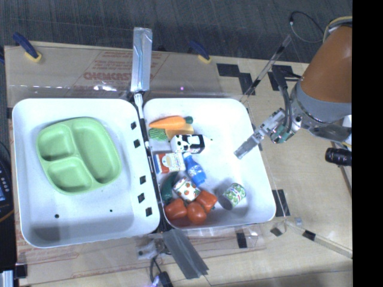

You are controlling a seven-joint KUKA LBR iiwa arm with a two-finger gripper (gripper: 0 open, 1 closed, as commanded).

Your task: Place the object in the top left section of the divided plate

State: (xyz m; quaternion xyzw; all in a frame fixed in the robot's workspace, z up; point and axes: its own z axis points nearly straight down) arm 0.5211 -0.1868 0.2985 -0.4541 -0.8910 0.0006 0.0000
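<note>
You have one smooth green divided plate (pixel 78 154) with three rounded sections, lying in the left of two glossy white bins (pixel 36 220). Right of the plate, the second bin (pixel 254 178) holds a jumble of small toy foods, among them one orange carrot (pixel 172 123). The pincer (pixel 246 147) hangs over that bin's right rim, holding nothing; how far it gapes, you cannot tell. The desk (pixel 317 208) is pale wood.

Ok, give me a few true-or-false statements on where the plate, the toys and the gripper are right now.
1. The green divided plastic plate lies in the left white bin. True.
2. The orange toy carrot lies on the plate. False: it lies in the right white bin.
3. The gripper grips the black-and-white toy cow. False: it is apart from the cow.
4. Red toy tomatoes lie near the right bin's front edge. True.
</note>
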